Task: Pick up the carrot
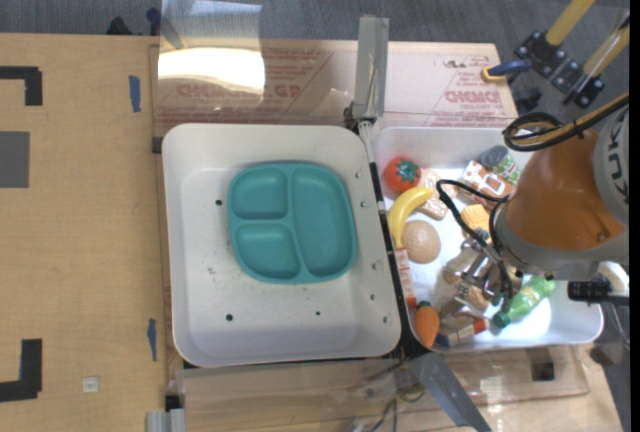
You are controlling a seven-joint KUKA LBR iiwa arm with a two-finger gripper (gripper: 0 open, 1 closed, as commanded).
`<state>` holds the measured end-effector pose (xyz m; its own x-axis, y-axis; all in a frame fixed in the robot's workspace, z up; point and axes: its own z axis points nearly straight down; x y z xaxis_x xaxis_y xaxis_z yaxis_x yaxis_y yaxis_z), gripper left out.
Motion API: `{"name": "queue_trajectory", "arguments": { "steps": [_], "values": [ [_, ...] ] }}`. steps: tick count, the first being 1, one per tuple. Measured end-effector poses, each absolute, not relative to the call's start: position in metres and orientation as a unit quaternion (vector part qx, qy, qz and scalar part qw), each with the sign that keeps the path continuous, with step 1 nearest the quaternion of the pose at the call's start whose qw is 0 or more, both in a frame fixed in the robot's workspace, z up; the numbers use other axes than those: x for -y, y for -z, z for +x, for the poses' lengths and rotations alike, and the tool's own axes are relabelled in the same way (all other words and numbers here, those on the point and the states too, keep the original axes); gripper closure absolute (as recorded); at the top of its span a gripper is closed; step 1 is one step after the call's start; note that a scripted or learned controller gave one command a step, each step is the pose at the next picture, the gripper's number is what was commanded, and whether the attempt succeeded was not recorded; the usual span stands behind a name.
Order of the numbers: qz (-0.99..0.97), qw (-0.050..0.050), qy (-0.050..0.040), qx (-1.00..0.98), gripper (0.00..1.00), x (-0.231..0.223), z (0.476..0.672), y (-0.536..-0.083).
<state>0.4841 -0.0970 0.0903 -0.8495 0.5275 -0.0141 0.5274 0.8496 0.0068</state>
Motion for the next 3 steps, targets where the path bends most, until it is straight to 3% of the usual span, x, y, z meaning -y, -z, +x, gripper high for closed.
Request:
{"name": "queue_trajectory", "arguments": {
  "steps": [2,3],
  "values": [
    [0.605,0.006,-0.0033,-0.796,0.0,0.096,0.486,-0.09],
    [0.536,0.004,-0.001,-0.844,0.0,0.15,0.621,-0.088]
  ]
}}
